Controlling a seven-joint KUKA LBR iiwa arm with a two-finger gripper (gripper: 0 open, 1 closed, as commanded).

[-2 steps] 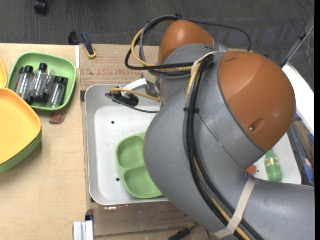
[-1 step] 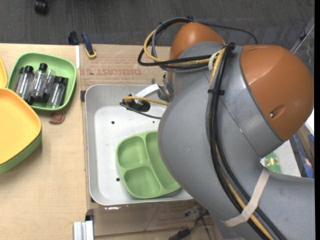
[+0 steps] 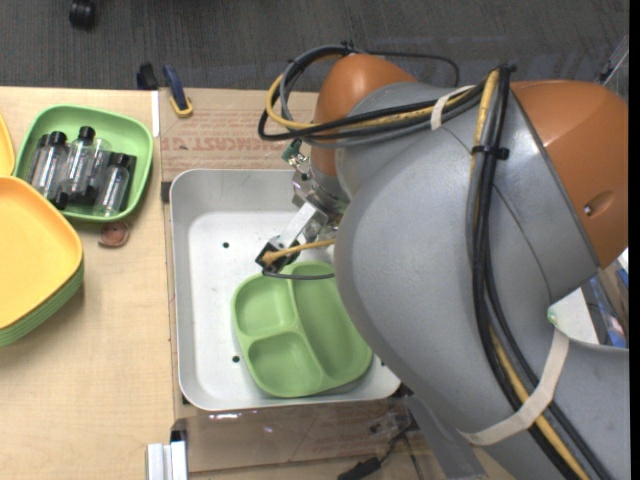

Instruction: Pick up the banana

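The grey arm with its orange band [image 3: 360, 83] reaches in from the right and covers most of the right half of the camera view. Its gripper [image 3: 305, 203] hangs over the back middle of the white bin [image 3: 195, 298], just above the far rim of a green divided plate [image 3: 300, 338]. That plate lies in the bin's front right part, and its compartments hold nothing. The arm's bulk hides the bin's right side and everything beyond it.
On the wooden bench at upper left, a green tray [image 3: 130, 138] holds several black-capped vials [image 3: 75, 168]. Stacked yellow plates [image 3: 35, 258] sit at the far left. A small brown disc [image 3: 115, 234] lies beside the tray. Cardboard [image 3: 225, 133] lies behind the bin.
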